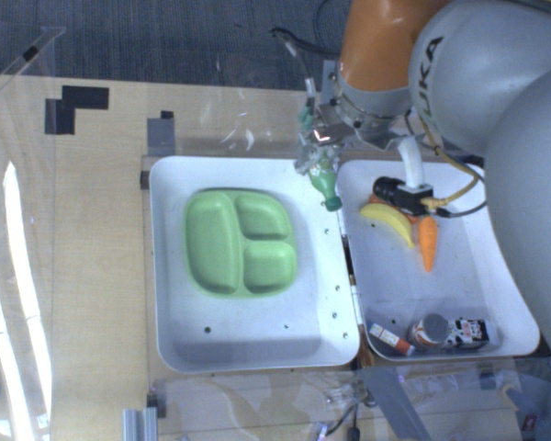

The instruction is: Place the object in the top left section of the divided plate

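Green bottle-shaped object (326,187) (small, tilted), pinched in claw (318,162), above bin edge

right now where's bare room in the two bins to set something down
Left bin: a bare strip below the green divided plate, and a narrower one along its right. Right bin: bare floor between the carrot and the small items at the near edge. Crowded at top, where the gripper, banana and carrot sit.
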`<control>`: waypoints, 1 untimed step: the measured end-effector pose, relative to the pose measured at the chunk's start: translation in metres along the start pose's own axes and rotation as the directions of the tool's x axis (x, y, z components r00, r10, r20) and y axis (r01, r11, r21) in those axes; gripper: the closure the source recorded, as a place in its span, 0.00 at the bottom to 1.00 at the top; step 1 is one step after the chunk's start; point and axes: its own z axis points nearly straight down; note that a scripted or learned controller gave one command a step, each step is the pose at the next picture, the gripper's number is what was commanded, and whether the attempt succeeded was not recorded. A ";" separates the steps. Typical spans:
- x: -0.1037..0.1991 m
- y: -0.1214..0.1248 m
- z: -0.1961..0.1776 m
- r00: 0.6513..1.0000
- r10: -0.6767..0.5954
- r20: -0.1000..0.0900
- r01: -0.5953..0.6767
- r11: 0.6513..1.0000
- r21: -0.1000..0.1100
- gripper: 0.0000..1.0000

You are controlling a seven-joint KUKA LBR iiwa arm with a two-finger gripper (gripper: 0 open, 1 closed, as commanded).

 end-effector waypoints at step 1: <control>0.011 0.000 0.028 0.998 -0.068 0.000 0.068 0.998 -0.001 1.00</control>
